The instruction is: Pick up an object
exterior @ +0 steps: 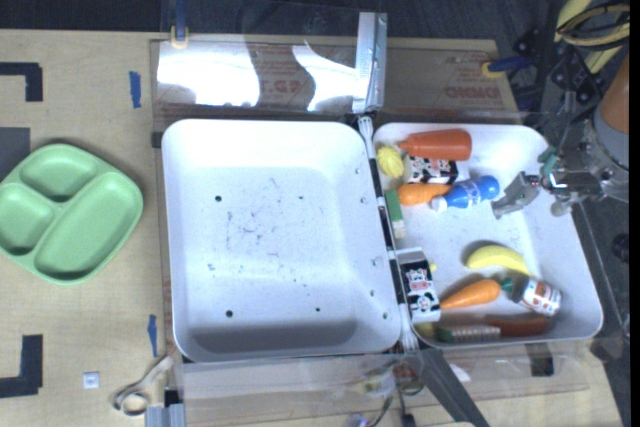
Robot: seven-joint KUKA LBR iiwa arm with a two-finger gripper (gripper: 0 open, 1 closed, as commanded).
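1. Background: dark carpeted floor at the top of the frame, a pale wooden worktop [90,65] below it. Two shallow white plastic bins sit side by side on it, and a green three-compartment plastic plate [65,210] sits at far left.
2. The left white bin [265,225] holds no objects. The right white bin [575,245] holds all the candidates.
3. The claw [535,190] hangs over the right bin near its right wall, at the frame's right-centre. Can't tell if it's open or closed, too small and blurred. Nothing visibly held.
4. Key relation: the nearest thing is the small blue-and-white plastic bottle [465,193], just left of the claw, long axis roughly left-right.
5. The yellow plastic banana [497,258] lies below-left of the claw, near it, with the orange plastic carrot [470,294] just beneath.
6. Arm: enters from the right edge, wrist about level with the bottle.
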